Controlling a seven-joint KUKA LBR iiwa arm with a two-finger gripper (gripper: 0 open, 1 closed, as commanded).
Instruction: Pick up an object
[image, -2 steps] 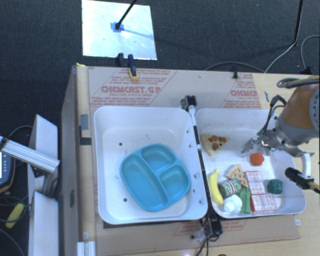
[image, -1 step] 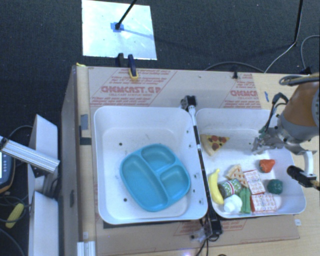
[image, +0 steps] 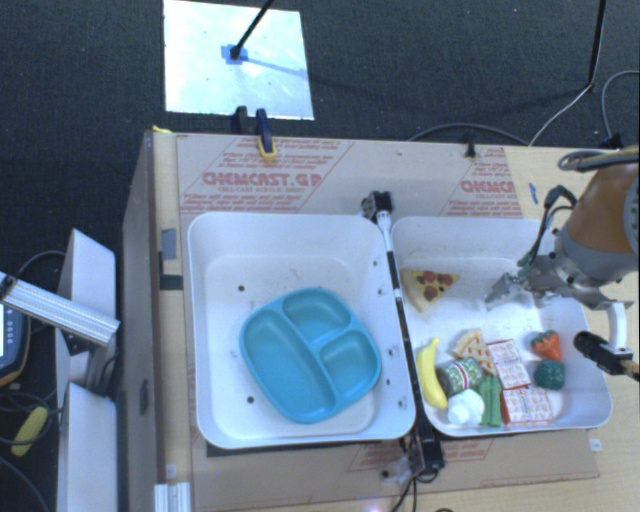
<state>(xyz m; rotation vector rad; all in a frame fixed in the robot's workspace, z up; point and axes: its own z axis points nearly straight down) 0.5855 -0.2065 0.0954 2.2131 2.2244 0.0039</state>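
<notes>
The right bin holds toy food. A pizza slice lies near its left wall. Toward the front are a banana, a green can, a white lump, crackers and red-and-white packets. At the right lie a red-orange fruit and a dark green piece. My gripper hangs over bare bin floor in the back right part, right of the pizza slice and above the packets. Nothing shows in its grasp.
The left bin carries a blue divided plate. A ridge with a black clip separates the two bins. The arm's orange band and a black part overhang the right bin's right edge.
</notes>
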